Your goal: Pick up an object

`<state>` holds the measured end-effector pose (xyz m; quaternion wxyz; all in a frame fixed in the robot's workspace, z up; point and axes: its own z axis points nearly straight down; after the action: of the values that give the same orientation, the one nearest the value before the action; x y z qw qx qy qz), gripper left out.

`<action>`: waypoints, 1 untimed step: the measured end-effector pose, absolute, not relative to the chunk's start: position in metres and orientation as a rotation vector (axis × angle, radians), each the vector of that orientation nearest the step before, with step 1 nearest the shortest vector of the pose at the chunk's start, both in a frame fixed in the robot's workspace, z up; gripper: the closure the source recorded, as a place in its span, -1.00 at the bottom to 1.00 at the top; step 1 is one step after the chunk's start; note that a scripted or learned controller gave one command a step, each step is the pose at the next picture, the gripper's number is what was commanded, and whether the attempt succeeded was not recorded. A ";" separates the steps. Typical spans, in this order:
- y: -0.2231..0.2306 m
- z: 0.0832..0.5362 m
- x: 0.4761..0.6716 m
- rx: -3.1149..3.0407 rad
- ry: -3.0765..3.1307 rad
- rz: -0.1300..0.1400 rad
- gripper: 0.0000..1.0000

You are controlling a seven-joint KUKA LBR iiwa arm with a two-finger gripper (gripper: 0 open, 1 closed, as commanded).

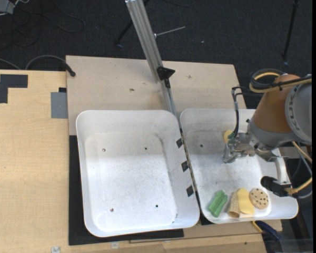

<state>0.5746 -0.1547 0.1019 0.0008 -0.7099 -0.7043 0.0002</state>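
Observation:
The arm reaches in from the right, and its gripper (230, 153) hangs low over the middle of the right bin (205, 136). Just beside the gripper's upper edge a small yellow-green object (228, 136) shows, partly hidden by the wrist. Along the right bin's near edge lie a green block (218, 203), a tan cone-shaped piece (234, 205), a yellow piece (245, 201) and a round tan cookie with dark dots (258, 197). I cannot see anything between the fingers from this angle.
The left bin (127, 167) lies beside the right one, with small black clips (183, 165) along the shared wall. A slanted aluminium bar (149, 44) rises behind the bins. Cables hang by the arm on the right.

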 end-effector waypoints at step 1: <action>-0.161 0.148 0.568 -2.231 -2.213 -0.001 1.00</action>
<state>0.5681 -0.1608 0.1478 -0.0003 -0.7099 -0.7043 -0.0002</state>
